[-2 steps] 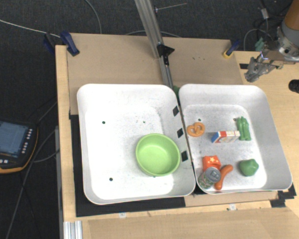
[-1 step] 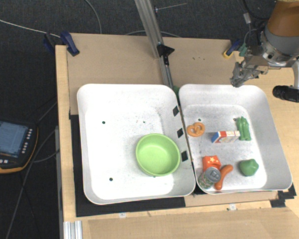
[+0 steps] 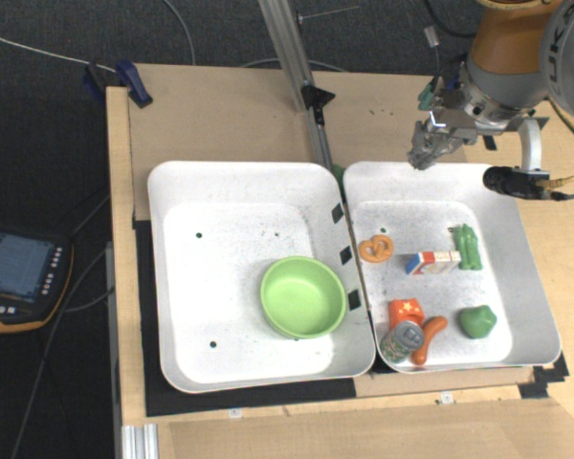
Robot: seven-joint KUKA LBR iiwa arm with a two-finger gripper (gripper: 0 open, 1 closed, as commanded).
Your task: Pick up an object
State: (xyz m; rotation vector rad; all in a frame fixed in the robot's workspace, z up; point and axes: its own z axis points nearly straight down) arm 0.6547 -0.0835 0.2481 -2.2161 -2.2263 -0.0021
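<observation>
Wooden surface (image 3: 230,103), two white bins, my tool (image 3: 423,157) over the right bin's (image 3: 526,256) far rim.
Tool carries nothing; whether it's wide or narrow, I cannot tell.

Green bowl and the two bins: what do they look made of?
Green bowl: probably plastic, with an even lime colour, smooth matte surface and thin rim. Left bin and right bin: likely moulded plastic, white with rounded corners, faint dark speckles and a dull sheen.

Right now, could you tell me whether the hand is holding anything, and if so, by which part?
Nothing is held. The hand hangs above the back rim of the right bin, with nothing between its tips; the objects all lie on the bin floor.
</observation>
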